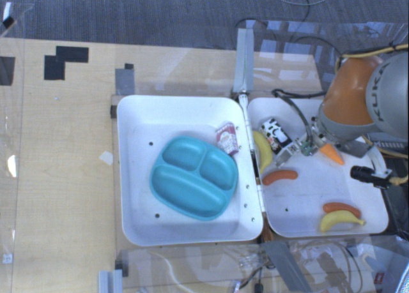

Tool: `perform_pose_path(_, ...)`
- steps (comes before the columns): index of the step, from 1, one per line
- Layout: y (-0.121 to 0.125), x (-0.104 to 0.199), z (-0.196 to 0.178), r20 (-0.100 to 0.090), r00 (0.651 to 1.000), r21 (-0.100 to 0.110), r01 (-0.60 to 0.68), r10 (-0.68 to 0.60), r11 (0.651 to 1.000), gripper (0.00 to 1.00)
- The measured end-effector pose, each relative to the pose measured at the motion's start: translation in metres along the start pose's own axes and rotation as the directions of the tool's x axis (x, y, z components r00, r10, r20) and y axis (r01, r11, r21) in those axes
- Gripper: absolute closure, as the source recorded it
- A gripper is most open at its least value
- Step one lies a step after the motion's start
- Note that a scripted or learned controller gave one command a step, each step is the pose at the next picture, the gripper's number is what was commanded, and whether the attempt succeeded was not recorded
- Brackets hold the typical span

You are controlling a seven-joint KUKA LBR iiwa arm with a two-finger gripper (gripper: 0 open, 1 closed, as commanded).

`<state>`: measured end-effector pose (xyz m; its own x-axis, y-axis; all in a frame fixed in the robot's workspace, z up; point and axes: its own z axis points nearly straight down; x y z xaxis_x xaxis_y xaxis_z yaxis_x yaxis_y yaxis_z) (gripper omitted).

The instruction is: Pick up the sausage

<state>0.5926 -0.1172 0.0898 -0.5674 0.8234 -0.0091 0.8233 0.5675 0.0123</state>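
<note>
A sausage [280, 176] is seen lying flat on the floor of the right bin [307, 212], toward its left side, nothing touching it. Just at its 1 o'clock the pincer [291, 150] is held over the bin; how far it is open cannot be told, and nothing is seen held in it. At the sausage's 12 o'clock a black-and-white toy [275, 133] is found, and at 10 o'clock a banana [261, 150] lies along the bin's left wall. A carrot [331, 153] lies at 2 o'clock, beyond the pincer. At 4 o'clock, well apart, a second sausage [341, 208] rests just above a second banana [340, 221]. In the left bin [137, 157], at 9 o'clock, a blue divided plate [193, 177] is laid, with a red-and-white packet [227, 138] at its upper right edge. Both bins are borne by a wooden worktop [57, 177].
</note>
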Motion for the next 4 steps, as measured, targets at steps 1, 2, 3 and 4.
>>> perform_pose_path(1, 0.0, 0.0, 0.0, 0.0, 1.0, 0.0, 0.0, 0.0, 1.0, 0.0)
perform_pose_path(2, -0.013, 0.041, -0.001, 0.001, 0.98, 0.001, -0.199, 0.199, 0.98, 0.0)
perform_pose_path(3, -0.01, 0.041, -0.013, 0.001, 0.98, -0.006, -0.197, 0.197, 0.98, 1.0)
perform_pose_path(4, -0.086, -0.008, -0.002, 0.005, 0.985, 0.002, -0.17, 0.17, 0.985, 1.0)
